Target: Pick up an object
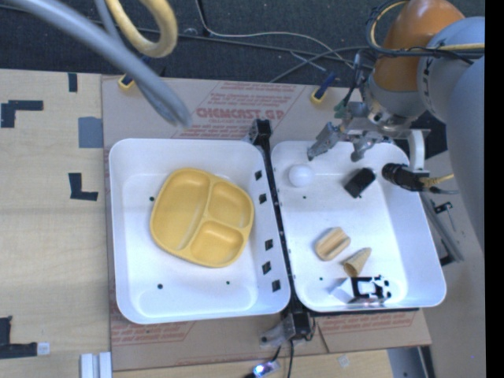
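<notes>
One arm (429,46) bent over right bin (409,235), pincer (344,144) spread open, holding nothing

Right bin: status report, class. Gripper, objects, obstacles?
Gripper open, above bin's far edge, holding nothing. White ball nearest, black block beside. Nothing blocking.

Hand (340,144) hovers over right bin (409,235) far edge, fingers spread, nothing between them. White ball (300,175) at that bin's far-left corner, black block (359,182) beside; bread roll (331,243), cone (357,261) nearer front. Yellow divided plate (202,216) in left bin (126,235).
</notes>
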{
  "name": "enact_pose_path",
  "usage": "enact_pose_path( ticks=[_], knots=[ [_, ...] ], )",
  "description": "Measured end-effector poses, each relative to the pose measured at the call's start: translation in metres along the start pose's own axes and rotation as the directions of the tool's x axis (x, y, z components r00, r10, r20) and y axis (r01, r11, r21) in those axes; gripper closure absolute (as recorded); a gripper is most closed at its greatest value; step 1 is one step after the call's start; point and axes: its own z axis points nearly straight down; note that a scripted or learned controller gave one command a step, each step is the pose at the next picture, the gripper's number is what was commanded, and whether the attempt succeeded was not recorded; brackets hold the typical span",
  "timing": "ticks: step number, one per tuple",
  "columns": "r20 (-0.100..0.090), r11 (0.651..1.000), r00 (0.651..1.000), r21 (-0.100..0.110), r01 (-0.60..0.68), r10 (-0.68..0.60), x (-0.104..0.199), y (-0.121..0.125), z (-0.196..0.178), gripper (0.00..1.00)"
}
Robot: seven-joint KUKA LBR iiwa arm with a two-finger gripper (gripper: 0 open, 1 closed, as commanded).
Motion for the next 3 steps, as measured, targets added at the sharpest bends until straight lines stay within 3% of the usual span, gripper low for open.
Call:
enact_pose_path(
  ticks=[1,3],
  knots=[
    [0.002,1.0,1.0,-0.014,0.003,-0.003,0.0,0.003,-0.009,0.0],
    [0.003,1.0,1.0,-0.011,0.003,-0.003,0.006,0.0,0.11,0.0]
  ],
)
